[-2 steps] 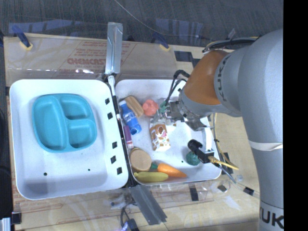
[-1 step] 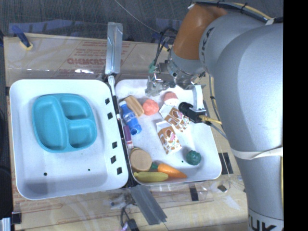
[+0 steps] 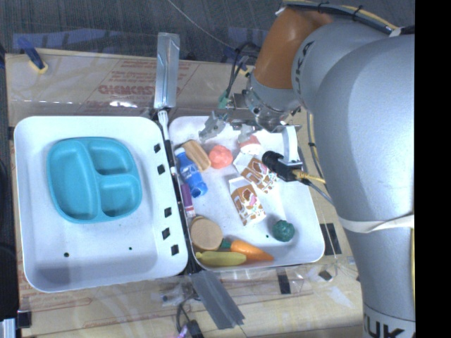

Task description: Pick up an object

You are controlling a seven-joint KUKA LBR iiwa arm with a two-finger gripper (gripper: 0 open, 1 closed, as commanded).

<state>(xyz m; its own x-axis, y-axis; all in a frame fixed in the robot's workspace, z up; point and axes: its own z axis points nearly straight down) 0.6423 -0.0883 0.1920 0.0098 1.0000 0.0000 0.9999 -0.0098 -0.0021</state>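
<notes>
Two white bins sit side by side on the bench. Left bin carries a blue divided plate. Right bin is crowded with toy food: a pink ball near its far edge, cartons, a carrot. Above that far edge hangs the gripper, fingers spread, grasping nothing.

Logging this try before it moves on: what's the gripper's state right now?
Gripper: cannot be told; it sits at the far end of the right bin, above the pink ball, with nothing seen held.
</notes>
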